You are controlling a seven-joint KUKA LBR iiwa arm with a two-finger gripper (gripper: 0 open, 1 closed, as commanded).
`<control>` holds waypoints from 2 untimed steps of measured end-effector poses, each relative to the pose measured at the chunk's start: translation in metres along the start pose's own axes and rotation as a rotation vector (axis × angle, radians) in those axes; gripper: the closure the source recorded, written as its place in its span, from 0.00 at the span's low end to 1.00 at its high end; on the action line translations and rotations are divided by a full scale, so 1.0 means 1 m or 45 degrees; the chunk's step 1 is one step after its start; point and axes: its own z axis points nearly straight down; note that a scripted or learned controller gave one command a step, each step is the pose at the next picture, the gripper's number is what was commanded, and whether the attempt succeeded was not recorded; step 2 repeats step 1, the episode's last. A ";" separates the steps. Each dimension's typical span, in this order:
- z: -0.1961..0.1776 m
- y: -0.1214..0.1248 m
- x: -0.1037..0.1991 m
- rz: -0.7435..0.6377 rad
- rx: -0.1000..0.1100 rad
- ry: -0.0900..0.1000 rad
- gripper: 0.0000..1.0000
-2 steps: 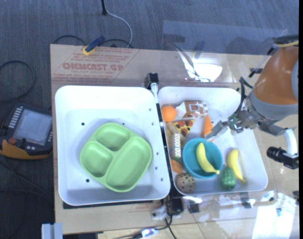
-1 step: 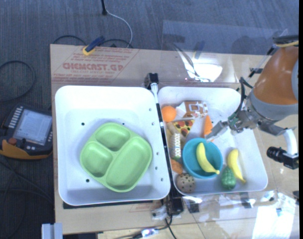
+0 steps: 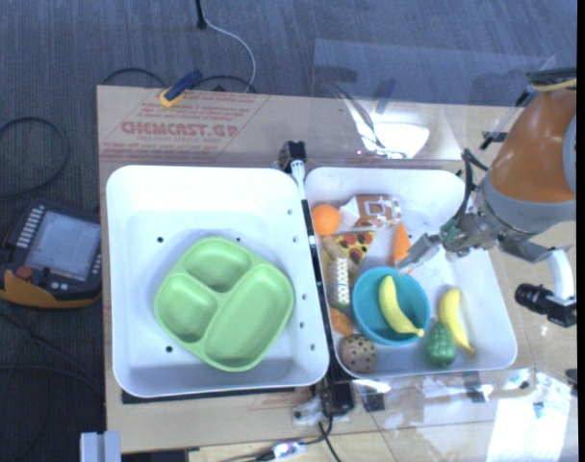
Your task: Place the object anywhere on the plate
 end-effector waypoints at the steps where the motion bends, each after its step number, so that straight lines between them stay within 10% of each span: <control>1: 0.000 0.000 0.000 0.000 0.000 0.000 0.00; 2: 0.000 0.000 0.000 0.000 0.000 0.000 0.00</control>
